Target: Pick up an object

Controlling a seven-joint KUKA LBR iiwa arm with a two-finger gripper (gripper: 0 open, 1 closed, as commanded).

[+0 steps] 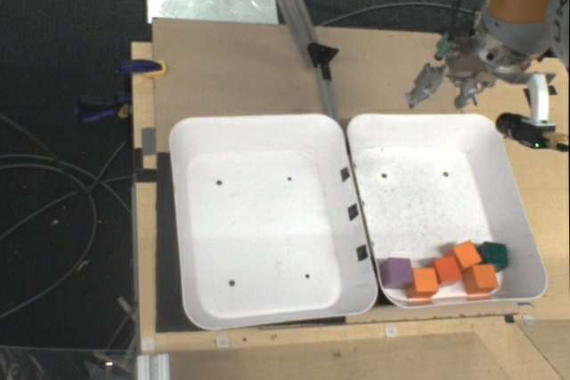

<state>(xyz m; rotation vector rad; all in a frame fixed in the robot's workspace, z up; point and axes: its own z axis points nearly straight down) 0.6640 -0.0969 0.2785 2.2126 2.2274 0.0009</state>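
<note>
The blocks, among them a purple block (396, 270) and a green one (494, 255), huddle in the right bin's (419, 191) near corner. Our gripper (448, 87) hangs beyond that bin's far rim, fingers spread wide and empty. We fear the tight cluster against the wall leaves them no room.

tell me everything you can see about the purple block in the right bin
The small purple cube-shaped block looks matte and solid, perhaps foam or painted wood. It lies flat on the floor of the shallow white right-hand bin, in the near corner next to the divide between the two bins. It sits at the left end of a cluster of blocks, beside or touching a small orange cube. The gripper is far from it, above the bin's far rim.
</note>
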